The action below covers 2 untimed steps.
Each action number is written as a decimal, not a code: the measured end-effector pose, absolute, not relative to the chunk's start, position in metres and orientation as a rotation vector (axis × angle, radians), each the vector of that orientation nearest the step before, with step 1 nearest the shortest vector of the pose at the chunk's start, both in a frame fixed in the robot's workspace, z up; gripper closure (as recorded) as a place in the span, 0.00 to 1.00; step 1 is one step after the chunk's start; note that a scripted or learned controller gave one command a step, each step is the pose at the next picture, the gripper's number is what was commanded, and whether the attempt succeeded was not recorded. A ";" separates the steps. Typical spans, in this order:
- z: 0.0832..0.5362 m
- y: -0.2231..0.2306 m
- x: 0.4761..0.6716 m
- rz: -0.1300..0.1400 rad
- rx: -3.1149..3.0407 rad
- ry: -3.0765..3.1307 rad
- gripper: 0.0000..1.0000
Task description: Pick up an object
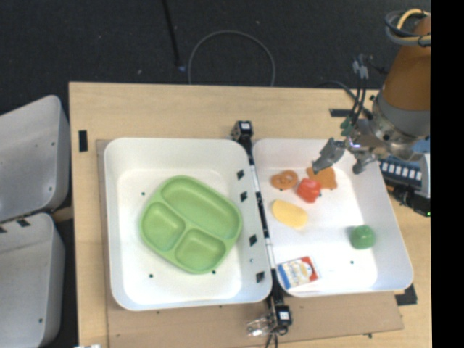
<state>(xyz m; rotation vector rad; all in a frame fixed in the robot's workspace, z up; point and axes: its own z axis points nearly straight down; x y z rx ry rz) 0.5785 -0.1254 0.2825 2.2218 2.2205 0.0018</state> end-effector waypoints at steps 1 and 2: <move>0.240 -0.128 0.576 -0.005 2.222 2.221 0.00; 0.183 -0.122 0.569 -0.007 2.225 2.222 0.00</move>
